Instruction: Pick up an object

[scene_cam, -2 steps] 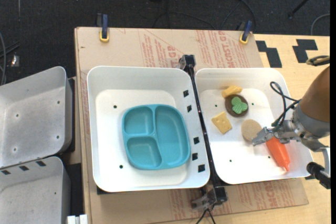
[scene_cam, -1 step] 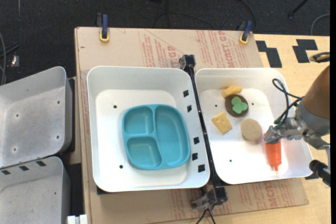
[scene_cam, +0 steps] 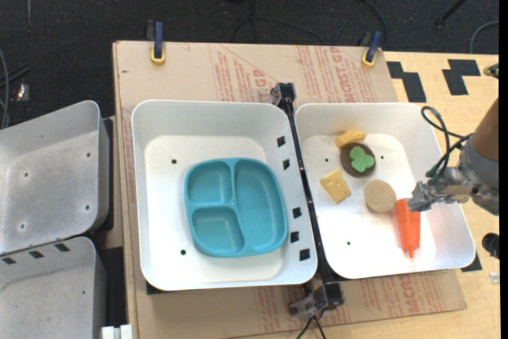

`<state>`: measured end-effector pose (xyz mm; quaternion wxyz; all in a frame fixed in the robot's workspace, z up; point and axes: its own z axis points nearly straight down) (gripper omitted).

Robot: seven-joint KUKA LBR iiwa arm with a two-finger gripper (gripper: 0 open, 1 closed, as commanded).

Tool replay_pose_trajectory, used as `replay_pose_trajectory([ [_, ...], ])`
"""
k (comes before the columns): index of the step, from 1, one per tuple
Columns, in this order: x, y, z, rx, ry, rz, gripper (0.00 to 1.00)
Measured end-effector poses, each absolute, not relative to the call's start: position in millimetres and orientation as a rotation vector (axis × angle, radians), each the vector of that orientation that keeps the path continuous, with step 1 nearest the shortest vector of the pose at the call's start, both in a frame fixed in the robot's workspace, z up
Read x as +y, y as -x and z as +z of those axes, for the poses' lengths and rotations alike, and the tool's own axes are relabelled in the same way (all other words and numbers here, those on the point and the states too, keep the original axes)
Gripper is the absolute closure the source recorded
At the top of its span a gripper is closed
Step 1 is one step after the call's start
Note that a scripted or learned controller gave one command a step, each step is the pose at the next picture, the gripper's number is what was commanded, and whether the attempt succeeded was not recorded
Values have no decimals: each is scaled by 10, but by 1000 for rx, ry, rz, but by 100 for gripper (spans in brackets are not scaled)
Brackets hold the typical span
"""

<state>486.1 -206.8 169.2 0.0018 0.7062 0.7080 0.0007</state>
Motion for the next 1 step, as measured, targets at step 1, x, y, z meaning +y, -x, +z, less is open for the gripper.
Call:
replay_pose_trajectory([
  [1, -2121, -4788, 2253, 2220, -2215, 2, 100],
])
